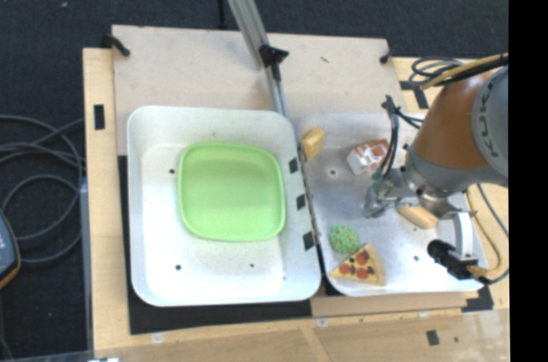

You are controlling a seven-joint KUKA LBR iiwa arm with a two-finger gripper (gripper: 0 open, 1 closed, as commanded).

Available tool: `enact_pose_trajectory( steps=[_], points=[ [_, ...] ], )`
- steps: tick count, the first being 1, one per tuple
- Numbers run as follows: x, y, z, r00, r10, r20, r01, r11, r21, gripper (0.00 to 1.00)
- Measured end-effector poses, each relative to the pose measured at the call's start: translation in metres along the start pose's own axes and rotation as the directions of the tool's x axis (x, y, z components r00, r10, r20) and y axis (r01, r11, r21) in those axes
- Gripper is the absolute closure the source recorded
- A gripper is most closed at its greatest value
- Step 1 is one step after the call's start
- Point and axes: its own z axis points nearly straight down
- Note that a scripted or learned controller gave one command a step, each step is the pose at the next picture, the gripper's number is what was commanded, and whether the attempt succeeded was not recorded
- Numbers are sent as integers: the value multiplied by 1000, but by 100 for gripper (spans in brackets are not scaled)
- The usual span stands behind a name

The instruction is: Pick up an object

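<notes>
While you're lining this up, start with the big stuff: two white bins side by side, the left bin [154,266] holding one green plate [231,191] and nothing else I can make out, and the right bin [342,181] with all the small items.

Your one arm [458,133] reaches in from the right, and the gripper [377,204] sits low over the middle of the right bin. Honestly can't tell how far the claw is spread from this angle, and I don't see anything caught in it.

What the next move hinges on, I'd guess: the closest candidate is the tan bread-roll-looking piece [417,216], lying just beside the gripper on its right, toward the arm, long axis running roughly left-to-right with a slight tilt. The orange-and-white wrapped item [368,156] is near too, just up-bin from the claw.

Count for the right bin: one tan piece, one wrapped item, one yellow cheese-like wedge [312,143] at the top-left corner, one green broccoli-ish clump [345,238], and one pizza slice [360,265] touching or nearly touching it at the bottom. Five small objects, each a single.
</notes>
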Motion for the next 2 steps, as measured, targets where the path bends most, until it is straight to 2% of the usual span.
enact_pose_trajectory(
  steps=[1,2],
  points=[
    [-5,7,-60,1000,-2,1,2,1000,-4,100],
    [-6,8,-93,1000,-2,1,2,1000,-2,100]
  ],
)
